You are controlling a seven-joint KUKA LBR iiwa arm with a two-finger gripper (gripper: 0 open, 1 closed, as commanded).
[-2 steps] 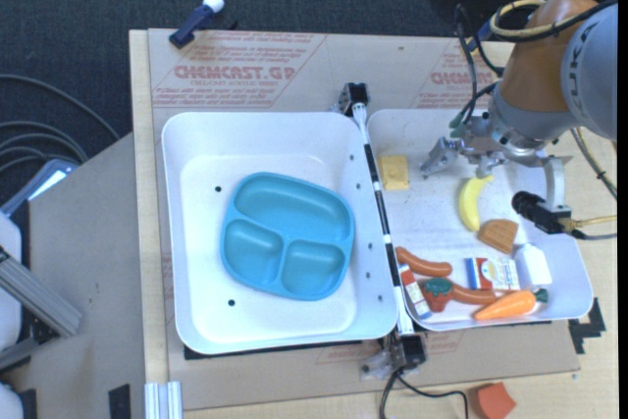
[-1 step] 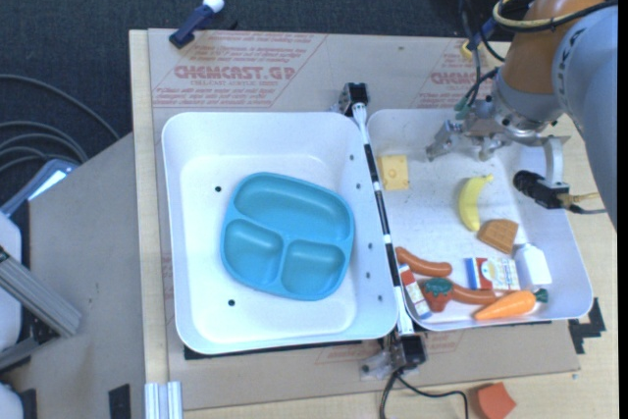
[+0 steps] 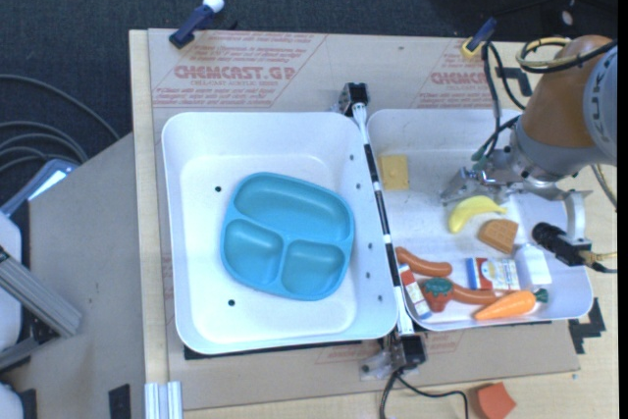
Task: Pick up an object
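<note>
Cardboard covers the table [image 3: 294, 64] under two bins; toys cluster in the right bin [image 3: 432, 128], where the pincer [image 3: 478, 185], released, hovers by the banana [image 3: 474, 212], likely its target.

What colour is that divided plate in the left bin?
Light blue. The divided plate shows plainly in the camera view.

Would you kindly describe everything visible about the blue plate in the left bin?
The blue plate is a light-blue divided dish of what looks like smooth plastic, with rounded corners and three compartments: one long section along its far side and two smaller ones nearer the camera. It lies flat, right side up, slightly rotated, near the middle of the left bin, resting on the white floor. It holds nothing, and apart from the bin floor nothing touches it.
</note>
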